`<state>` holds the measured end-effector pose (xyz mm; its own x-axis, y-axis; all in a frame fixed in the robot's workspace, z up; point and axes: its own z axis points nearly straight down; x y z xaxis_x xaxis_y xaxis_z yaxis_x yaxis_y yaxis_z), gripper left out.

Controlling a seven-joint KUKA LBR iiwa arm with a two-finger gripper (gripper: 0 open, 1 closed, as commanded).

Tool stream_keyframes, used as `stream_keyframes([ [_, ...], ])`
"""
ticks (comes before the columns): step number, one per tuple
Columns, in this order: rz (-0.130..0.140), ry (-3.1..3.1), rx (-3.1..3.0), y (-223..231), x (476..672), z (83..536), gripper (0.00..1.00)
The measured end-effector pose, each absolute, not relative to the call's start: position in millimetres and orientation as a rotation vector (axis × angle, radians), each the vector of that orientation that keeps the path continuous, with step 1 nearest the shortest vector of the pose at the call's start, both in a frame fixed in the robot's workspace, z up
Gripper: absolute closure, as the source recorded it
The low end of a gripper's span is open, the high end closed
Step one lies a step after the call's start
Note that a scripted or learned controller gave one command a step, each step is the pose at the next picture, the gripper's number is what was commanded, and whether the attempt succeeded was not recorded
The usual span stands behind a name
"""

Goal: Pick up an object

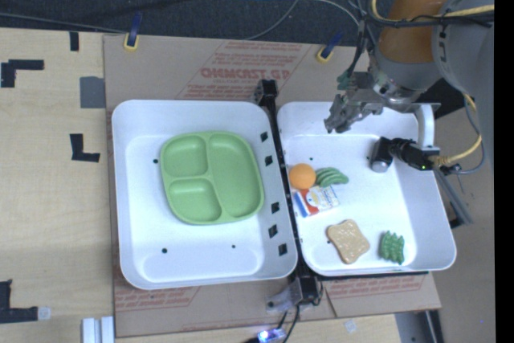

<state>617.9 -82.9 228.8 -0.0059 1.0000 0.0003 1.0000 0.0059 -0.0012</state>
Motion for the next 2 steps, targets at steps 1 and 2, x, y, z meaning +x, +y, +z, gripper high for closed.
stream_keyframes([
  [1, -0.002, -2.229, -2.212, -23, 623.2, 236, 1.0],
  [2, 0.001, -2.227, -2.213, 33, 618.9, 233, 1.0],
])
